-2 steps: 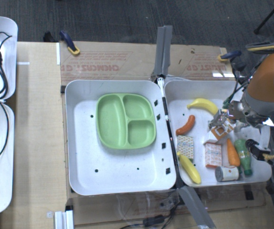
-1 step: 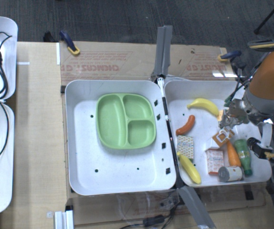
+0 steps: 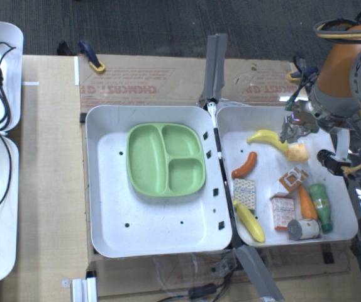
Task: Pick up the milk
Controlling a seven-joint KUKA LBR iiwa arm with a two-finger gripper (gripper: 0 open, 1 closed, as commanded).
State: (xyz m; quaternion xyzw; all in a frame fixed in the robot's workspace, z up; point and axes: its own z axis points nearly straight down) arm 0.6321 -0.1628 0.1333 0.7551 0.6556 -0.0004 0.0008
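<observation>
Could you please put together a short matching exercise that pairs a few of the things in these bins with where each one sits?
Things:
1. green divided plate
2. sausage
3. green bottle
4. grey can

Places:
A. near right corner of the right bin
B. left bin
C. by the right bin's right wall, beside the carrot
D. right bin, near the divider, below the curved banana

Pairs: 1-B, 2-D, 3-C, 4-A

Milk carton (image 3: pixel 283 211): small, red and white, lying flat in the right bin's near part, beside the carrot (image 3: pixel 306 202).
</observation>
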